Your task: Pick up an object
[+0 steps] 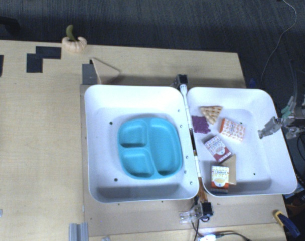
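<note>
Over at the right bin (263, 149) the gripper (273, 127) hangs above the rim on the far right side, and from here I cannot tell how it is set. The things to pick lie toward that bin's left half: a waffle-patterned wedge (211, 114), a purple piece (200, 124), a red-and-white packet (233, 129), a dark red packet (217, 148) and an orange carton (220, 177) (lying nearest the front wall). The left bin (100, 134) holds a blue divided tray (150, 147).
</note>
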Controlling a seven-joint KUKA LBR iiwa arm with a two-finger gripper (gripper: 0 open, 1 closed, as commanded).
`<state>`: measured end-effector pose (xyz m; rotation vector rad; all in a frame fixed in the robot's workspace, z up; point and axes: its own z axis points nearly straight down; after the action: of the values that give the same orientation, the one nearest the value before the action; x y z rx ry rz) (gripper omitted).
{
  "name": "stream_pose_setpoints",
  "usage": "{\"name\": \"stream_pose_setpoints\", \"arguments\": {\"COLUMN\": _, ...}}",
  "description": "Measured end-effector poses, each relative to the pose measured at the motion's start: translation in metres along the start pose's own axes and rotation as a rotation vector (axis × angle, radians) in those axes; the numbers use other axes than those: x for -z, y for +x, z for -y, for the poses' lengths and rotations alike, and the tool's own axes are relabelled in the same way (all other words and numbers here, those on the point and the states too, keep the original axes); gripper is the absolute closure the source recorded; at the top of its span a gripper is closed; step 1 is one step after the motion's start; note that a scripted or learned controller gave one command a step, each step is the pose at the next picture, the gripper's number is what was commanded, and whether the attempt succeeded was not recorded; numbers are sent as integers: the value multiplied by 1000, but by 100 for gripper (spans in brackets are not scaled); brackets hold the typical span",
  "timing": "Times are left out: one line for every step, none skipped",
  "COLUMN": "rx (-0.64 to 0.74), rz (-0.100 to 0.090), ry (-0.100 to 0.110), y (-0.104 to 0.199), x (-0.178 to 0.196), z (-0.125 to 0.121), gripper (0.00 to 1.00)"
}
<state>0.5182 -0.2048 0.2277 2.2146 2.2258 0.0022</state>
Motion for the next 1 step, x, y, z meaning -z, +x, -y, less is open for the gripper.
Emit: {"name": "stream_pose_setpoints", "arguments": {"rx": -2, "rz": 1, "ry": -5, "y": 23, "x": -141, "z": 29, "gripper": 0}}
